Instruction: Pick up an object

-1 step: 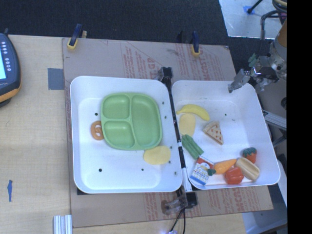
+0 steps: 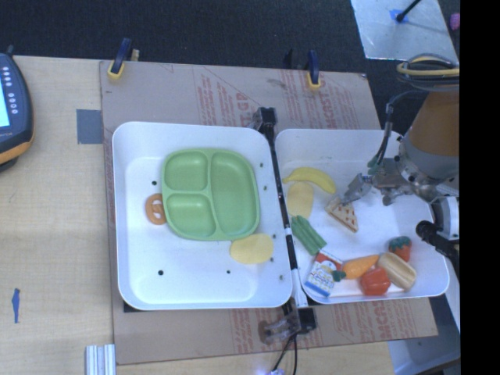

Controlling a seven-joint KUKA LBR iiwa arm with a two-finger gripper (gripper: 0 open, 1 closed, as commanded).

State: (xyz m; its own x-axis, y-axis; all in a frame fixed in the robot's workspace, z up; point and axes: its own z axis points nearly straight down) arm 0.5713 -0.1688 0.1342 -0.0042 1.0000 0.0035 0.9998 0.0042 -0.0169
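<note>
gripper over the right bin, fingers spread and holding nothing, with the pizza slice lying just down-left of the fingertips, long axis slanting toward the yellow banana.

Bench: light wood.
Cardboard sheet: flat on bench, clamped at far edge.
Left bin, right bin: side by side on cardboard.
Pendant: bench's left edge.

Two white bins, one green divided plate, and roughly ten toy foods across both.
</note>
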